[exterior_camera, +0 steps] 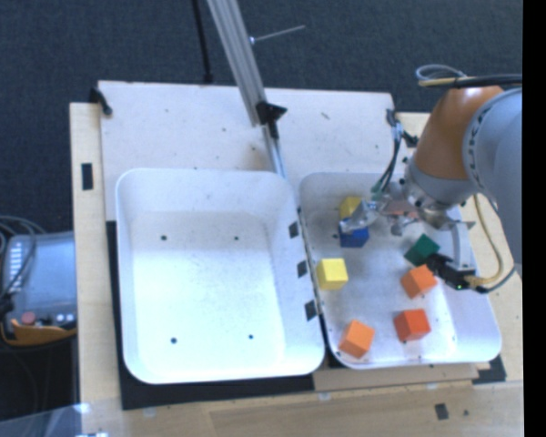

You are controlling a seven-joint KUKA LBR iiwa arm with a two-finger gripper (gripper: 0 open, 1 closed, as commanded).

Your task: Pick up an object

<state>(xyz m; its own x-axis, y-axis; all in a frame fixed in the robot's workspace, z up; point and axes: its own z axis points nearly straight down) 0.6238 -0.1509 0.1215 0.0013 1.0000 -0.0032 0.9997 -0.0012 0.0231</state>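
blocks sit in the right white plastic bin (473, 340). small blue wooden cube (353, 236) lies near the bin's back, just under the gripper (375, 209). it looks light, hard and smooth, so grab its 2 flat sides.

You see dark grey carpet (91, 25) around the pale wooden desk (89, 244); a slanted aluminium rail (237, 48) rises from the desk's far edge.
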